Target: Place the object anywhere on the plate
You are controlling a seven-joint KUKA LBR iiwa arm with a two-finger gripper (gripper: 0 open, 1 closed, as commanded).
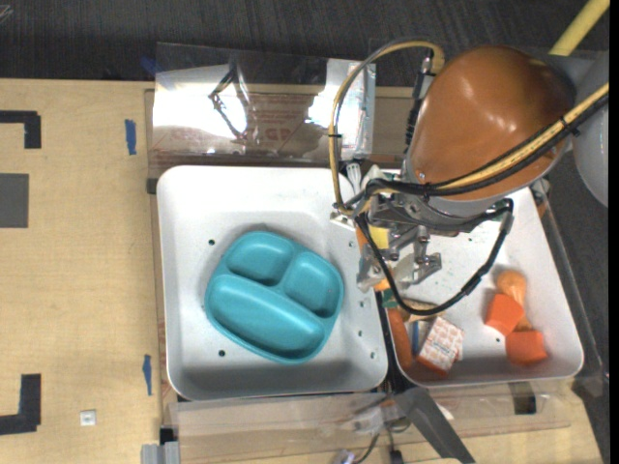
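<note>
The teal divided plate [276, 294] lies in the left bin [184, 211], all three wells bare, so nothing has been delivered yet. To the plate's right, in the right bin [561, 346], wait the candidates: orange blocks [508, 312] at the far side and a small red-and-white carton [440, 344] nearer the plate. The gripper [401, 264] hangs just right of the plate, above the wall between the bins; cables and shadow hide it, so I cannot tell its opening or whether it carries anything.
</note>
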